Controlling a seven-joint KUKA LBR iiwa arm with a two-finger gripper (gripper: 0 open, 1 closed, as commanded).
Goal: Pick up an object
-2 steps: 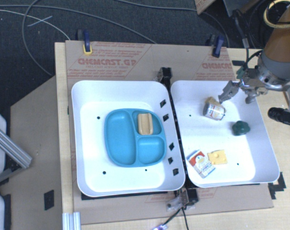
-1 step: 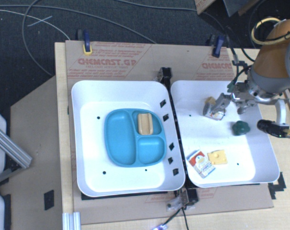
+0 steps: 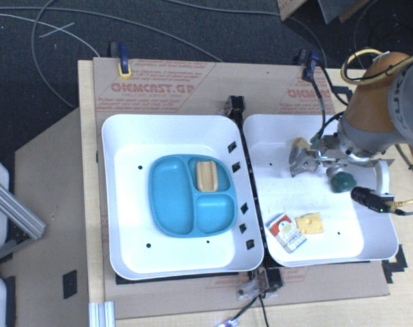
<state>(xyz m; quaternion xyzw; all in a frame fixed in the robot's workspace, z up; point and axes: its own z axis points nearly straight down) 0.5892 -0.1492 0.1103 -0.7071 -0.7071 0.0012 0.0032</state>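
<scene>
My gripper (image 3: 300,162) hangs low over the upper middle of the right bin (image 3: 264,138), with the grey and orange arm reaching in from the right. A small tan piece (image 3: 301,144) lies just behind the gripper, close to it; whether they touch is unclear. A dark green round object (image 3: 341,181) sits just right of the gripper, under the wrist. Near the bin's front lie a yellow block (image 3: 309,224) and a red and white packet (image 3: 286,231).
The left bin (image 3: 125,244) holds a blue divided plate (image 3: 172,196) with a tan block (image 3: 206,176) in its upper right compartment. A black divider with clips (image 3: 242,182) runs between the bins. A black cable plug (image 3: 370,199) trails off the wrist.
</scene>
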